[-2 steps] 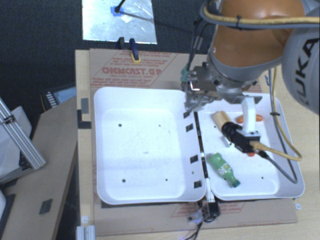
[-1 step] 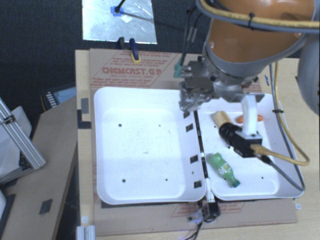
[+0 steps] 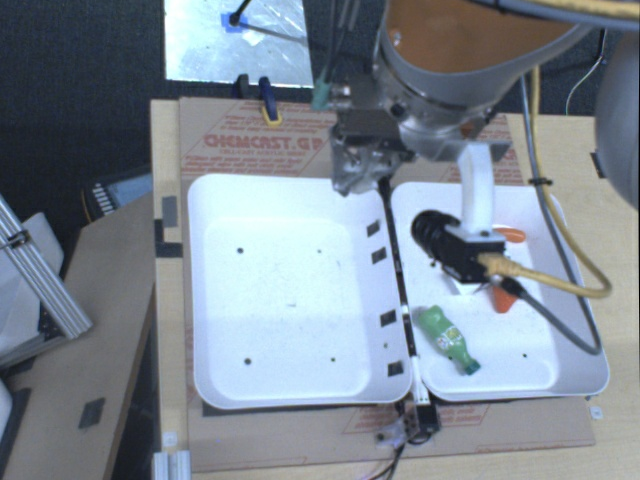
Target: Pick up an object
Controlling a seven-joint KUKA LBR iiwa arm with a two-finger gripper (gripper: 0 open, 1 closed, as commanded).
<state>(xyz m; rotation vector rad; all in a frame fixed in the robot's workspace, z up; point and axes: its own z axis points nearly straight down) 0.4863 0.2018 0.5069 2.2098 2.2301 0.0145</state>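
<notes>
View-right bin (image 3: 575, 373): green bottle (image 3: 446, 338) lying near the front-left corner, w/ orange bits (image 3: 502, 302) close by. Bottle is small & slanted, narrow end frontward. Jaws above the bins' rear divider; state can't tell.

- Arm (image 3: 480, 28): cut off by the top edge.
- Gripper (image 3: 358, 173): at the far end of the seam between the bins, blurred, its shape unclear.
- Right bin (image 3: 540, 368): far rim covered by the arm.
- Orange piece (image 3: 511, 235), near the right rim: mostly hidden, kind unclear.
- Second orange piece (image 3: 500, 302), toward the near rim: partly hidden, kind unclear.
- Green bottle (image 3: 447, 339): label too small to read.
</notes>
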